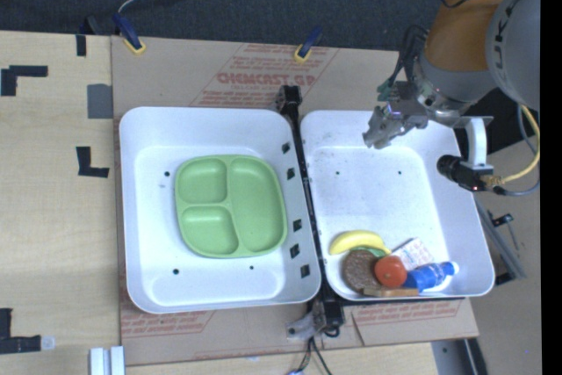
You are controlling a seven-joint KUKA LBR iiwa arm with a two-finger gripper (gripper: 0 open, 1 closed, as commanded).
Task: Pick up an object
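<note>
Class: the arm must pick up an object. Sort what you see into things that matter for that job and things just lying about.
Matter for the job:
gripper
banana
brown round item
red ball
blue bottle
right bin

Just lying about:
green divided plate
left bin
yellow clamps

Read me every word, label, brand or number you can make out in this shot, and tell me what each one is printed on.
"CHEMCAST" in red, on the brown cardboard sheet behind the two white bins; the letters after it and the smaller red lines under it are too blurred to read.
A dark letter or two on the grey arm near its orange band: cut off, unreadable.
Print on the small packet in the right bin: too small to read.
</note>
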